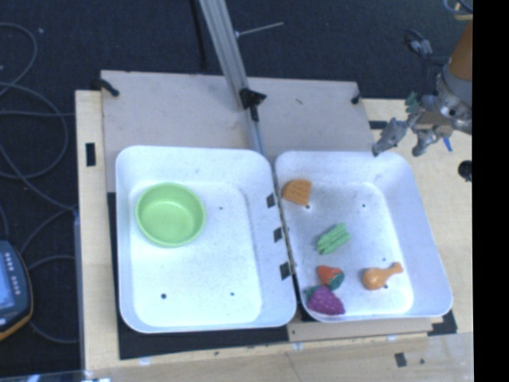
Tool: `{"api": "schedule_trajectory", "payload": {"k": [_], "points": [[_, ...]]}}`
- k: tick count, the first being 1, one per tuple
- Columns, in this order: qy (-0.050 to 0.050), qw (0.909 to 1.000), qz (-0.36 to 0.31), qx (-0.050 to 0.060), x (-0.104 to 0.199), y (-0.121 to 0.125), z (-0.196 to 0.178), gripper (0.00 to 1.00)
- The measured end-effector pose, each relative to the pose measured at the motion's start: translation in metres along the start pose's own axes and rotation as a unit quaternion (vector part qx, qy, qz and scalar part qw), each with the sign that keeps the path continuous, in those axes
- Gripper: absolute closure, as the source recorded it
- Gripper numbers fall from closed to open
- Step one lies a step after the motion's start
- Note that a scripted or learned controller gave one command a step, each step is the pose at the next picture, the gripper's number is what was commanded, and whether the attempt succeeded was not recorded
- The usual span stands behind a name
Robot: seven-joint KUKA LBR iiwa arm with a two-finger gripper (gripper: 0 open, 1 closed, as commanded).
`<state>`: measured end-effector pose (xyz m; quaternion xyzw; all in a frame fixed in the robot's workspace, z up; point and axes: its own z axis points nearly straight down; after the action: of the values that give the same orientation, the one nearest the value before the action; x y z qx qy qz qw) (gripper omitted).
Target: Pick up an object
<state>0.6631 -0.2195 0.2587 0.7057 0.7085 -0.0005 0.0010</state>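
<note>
The right bin (421, 229) holds several toy foods: a tan-orange piece (297, 191) at its far left, a green ribbed vegetable (333, 238) in the middle, a red strawberry-like piece (329, 276), purple grapes (325, 300) at the near left corner, and an orange drumstick (381, 276). My gripper (403, 142) hangs above the bin's far right corner, well apart from all of them. Its two grey fingers stand spread, open, with nothing between them.
A green bowl (169, 213) sits in the left bin (238, 293) toward its far left. A slanted metal pole (227, 46) rises behind the bins, ending at a clamp (252, 99). Cables lie on the dark floor at the left.
</note>
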Motion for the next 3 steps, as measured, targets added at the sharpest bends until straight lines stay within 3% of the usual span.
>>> {"api": "schedule_trajectory", "payload": {"k": [1,3], "points": [[-0.001,1.0,0.0,0.0,-0.001,0.0,0.0,0.0],[-0.001,1.0,0.001,0.001,-0.007,0.002,0.085,0.0]]}}
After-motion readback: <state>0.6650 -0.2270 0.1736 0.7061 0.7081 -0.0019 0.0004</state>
